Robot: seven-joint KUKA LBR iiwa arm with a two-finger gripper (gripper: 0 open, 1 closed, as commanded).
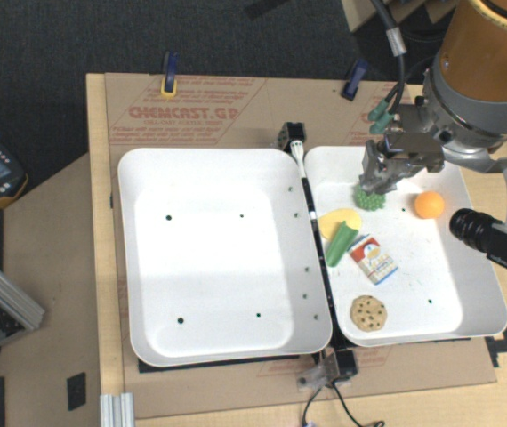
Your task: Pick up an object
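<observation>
My gripper [377,183] hangs low over the back of the right bin [467,323], right above a small green broccoli piece [370,199] that it touches or nearly touches. Just left of that lie a yellow piece [333,221] and a green pepper-like stick [340,243]. A red and white packet [374,260] rests in the middle of the bin, a round cookie [368,312] near its front, and an orange ball [429,205] at the back right.
The left bin [209,256] sits beside the right one, divided from it by a black strip [311,229]. Both stand on a brown cardboard sheet [191,105] held by clamps at the back edge.
</observation>
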